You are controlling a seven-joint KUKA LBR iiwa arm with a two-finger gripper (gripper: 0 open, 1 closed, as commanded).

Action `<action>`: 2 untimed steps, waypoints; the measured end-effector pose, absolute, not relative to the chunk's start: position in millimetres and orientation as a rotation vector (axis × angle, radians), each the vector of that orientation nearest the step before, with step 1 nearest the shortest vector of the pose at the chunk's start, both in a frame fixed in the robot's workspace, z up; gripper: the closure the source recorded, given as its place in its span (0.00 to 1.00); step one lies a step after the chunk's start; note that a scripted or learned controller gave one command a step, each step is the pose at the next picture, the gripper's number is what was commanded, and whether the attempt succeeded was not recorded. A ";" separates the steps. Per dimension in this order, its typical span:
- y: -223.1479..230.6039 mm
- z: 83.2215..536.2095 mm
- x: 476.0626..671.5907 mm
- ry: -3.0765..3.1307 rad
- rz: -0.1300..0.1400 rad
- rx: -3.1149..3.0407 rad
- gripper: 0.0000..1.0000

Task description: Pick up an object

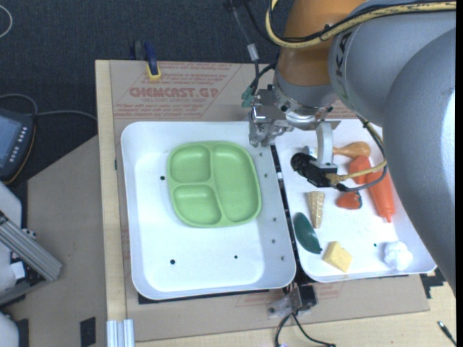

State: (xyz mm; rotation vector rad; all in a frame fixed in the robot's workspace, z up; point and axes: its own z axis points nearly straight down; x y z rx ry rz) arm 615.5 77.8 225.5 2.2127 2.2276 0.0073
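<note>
Camera view, from above at a slant: the gripper [262, 130] hangs over the back rim of the left bin [145, 230], just beside the seam where the two bins meet. It shows as a cluster of metal parts under the wrist. The bulk of the grey arm [405, 63] covers much of it, so I cannot tell whether the jaws are spread or pressed together, and no object can be made out between them.

A green divided plate [215, 183] lies flat in the middle of the left bin, near the gripper but apart from it.

The small things to pick lie in the right bin [362, 230], whose far right side is cut off by the arm. A tan drumstick-like piece [353, 150] sits at the back, partly hidden. An orange carrot [383, 194] lies lengthwise, with a small red piece [349, 200] just beside it. A waffle cone [316, 207] points toward the front. Below it lies a dark green leaf-shaped item [307, 233], then a yellow wedge [337, 256]. A white crumpled lump [396, 253] sits at the front right, too small to identify.
</note>
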 end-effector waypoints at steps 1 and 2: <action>88.5 235.3 633.1 2.222 0.006 2.217 1.00; 93.6 214.8 633.6 2.224 -0.005 2.223 1.00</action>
